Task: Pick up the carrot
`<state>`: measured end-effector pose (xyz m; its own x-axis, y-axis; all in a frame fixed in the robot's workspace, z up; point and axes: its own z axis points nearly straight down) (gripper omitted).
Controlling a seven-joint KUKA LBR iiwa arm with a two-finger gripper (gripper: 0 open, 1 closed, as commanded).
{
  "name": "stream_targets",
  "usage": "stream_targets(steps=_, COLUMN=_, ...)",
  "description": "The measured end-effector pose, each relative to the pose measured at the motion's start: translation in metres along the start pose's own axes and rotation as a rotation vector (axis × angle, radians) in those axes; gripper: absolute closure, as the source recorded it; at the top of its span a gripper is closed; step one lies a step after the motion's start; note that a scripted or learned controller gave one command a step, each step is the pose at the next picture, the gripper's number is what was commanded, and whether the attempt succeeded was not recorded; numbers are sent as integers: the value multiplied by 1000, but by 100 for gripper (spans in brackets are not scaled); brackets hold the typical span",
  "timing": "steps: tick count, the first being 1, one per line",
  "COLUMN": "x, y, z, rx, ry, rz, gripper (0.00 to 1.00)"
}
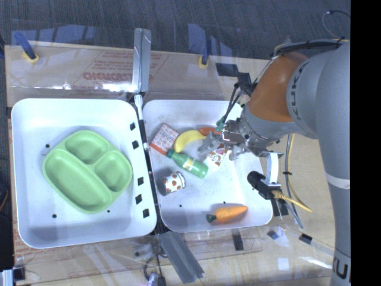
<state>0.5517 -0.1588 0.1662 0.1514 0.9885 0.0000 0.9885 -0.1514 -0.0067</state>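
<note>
Carrot [229, 214] lying in right bin [253, 222], close to the bin's near edge, toward its near-right corner. Long axis runs roughly parallel to that near edge: green stub end toward the divider btwn bins, orange body toward the right wall. Nothing touching it; clear floor all round.

Gripper [221, 140] hanging over the bin's middle-to-far part, above the clutter there, well apart from carrot. Can't tell whether open or closed: tips blurred and lost against the items beneath. Nothing seen held.

Under/beside gripper: banana [189, 139], small printed packet [218, 156], green bottle [189, 164] slanting toward bin centre, snack box [164, 139] nearer the divider. Small strawberry-print cup [173, 183] btwn bottle and near edge, left of carrot.

Left bin [24, 219] holding green divided plate [87, 170]; irrelevant to pick.

Key relation, as judged: carrot lies toward the near edge from gripper, slightly right. Needs travel that way, then closing across the short width, i.e. jaw line set perpendicular to near edge. Wall proximity = likely snag risk on descent.
</note>
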Motion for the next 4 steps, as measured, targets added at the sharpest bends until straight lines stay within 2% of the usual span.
stream_targets(steps=1, x=-35, y=-71, z=62, rx=-2, ry=1, rz=-156, gripper=0)
stream_targets(steps=2, x=-62, y=-66, z=75, rx=-4, ry=0, rz=-419, gripper=0)
stream_targets(steps=3, x=-62, y=-66, z=76, rx=-2, ry=1, rz=-773, gripper=0)
stream_targets(steps=4, x=-62, y=-66, z=66, rx=-2, ry=2, rz=-778, gripper=100)
